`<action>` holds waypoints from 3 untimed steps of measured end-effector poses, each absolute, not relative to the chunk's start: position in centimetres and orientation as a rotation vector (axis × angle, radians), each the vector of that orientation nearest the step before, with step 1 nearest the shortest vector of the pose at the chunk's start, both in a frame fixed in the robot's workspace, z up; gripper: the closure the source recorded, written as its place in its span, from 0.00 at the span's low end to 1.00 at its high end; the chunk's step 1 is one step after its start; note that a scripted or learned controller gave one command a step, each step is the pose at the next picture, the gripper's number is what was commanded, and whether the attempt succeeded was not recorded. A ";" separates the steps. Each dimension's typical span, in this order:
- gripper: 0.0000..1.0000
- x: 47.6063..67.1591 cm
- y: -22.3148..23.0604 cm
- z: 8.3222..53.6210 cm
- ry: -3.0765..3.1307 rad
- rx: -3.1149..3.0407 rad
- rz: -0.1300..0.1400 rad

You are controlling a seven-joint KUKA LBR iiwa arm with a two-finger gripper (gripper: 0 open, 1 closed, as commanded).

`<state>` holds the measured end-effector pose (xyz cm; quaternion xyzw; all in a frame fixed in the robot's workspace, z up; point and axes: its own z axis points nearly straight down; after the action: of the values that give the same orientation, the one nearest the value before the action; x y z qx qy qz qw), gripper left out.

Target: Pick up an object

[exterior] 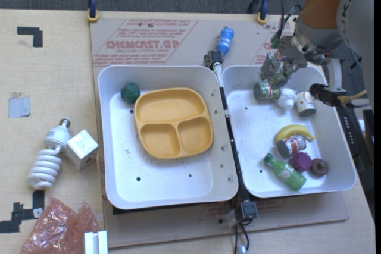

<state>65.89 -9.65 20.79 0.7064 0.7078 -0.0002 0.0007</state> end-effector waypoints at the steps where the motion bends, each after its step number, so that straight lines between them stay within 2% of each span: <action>1: 1.00 65.9 -1.4 26.7 2.222 2.219 -0.001; 2: 1.00 65.9 5.2 29.6 2.223 2.219 -0.001; 3: 1.00 65.9 9.4 31.7 2.223 2.219 -0.002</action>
<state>65.90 9.40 31.70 0.7065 0.7077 -0.0006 0.0005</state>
